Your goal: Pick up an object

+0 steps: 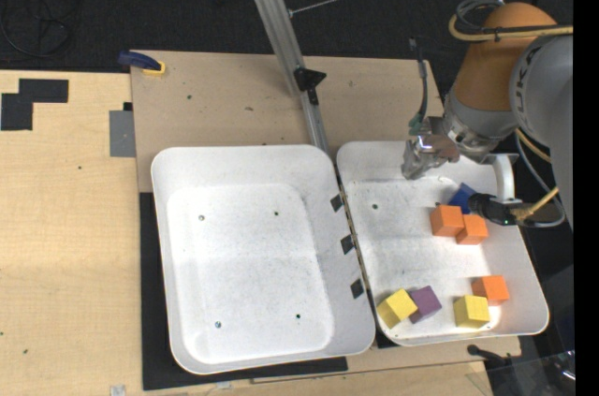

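Note:
The right bin [393, 235] holds several small blocks. Two orange blocks [458, 223] sit together at its right side, with a blue block [461, 197] just behind them. Along the front edge lie a yellow block [399, 306], a purple block [425, 300], a second yellow block [471, 311] and another orange block [490, 289]. My gripper [417, 162] hangs over the far end of the right bin, left of the blue block and apart from all blocks. Nothing shows between its fingers.
The left bin [245, 254] lies beside the right one, with black clips [344, 242] along the shared edge. A slanted metal rail [281, 38] rises behind the bins. The grey and orange arm [505, 76] fills the upper right.

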